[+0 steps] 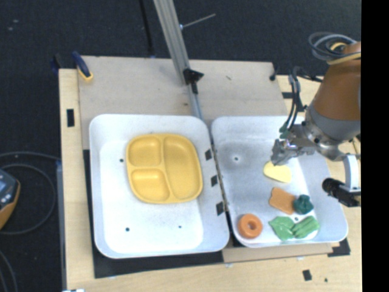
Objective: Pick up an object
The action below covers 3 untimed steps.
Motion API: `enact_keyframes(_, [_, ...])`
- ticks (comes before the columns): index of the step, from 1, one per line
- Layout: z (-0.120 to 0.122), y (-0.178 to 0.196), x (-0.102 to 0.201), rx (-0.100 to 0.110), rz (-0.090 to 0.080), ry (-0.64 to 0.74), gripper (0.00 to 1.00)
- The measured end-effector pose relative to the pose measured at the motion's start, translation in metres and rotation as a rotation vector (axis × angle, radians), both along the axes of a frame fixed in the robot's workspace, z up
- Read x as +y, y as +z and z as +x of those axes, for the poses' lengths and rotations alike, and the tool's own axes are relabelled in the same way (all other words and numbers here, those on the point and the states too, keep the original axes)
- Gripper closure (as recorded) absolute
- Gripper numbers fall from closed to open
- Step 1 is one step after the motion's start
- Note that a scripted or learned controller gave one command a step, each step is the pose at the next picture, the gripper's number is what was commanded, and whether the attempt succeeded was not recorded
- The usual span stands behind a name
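In the right bin (243, 151) lie a pale yellow flat piece (278, 173), an orange-brown block (281, 199), a dark green lump (302, 205), a light green leafy piece (294, 227) and an orange ring (250, 225). My gripper (283, 150) hangs at the right side of that bin, just above the pale yellow piece's far edge. Nothing shows between its fingers. The arm's orange band (339, 96) rises to the upper right.
The left bin (109, 224) holds a yellow divided plate (164, 167). A slanted metal pole (173, 38) stands behind the bins, its clamp (192, 76) near the gap between them. Cables hang beside the arm at the right.
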<state>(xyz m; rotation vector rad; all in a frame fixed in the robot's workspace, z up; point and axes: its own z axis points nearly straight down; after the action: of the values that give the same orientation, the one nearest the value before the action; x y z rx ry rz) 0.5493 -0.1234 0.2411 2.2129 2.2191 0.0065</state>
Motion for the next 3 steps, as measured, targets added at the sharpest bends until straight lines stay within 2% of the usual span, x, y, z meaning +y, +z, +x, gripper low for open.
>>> enact_keyframes(1, [0.001, 0.02, -0.001, 0.004, 0.001, 0.001, 1.0])
enact_keyframes(2, [0.022, 0.012, 0.039, 0.006, 0.002, 0.003, 1.0])
enact_keyframes(3, [0.038, 0.019, 0.085, 0.005, 0.003, 0.005, 1.0])
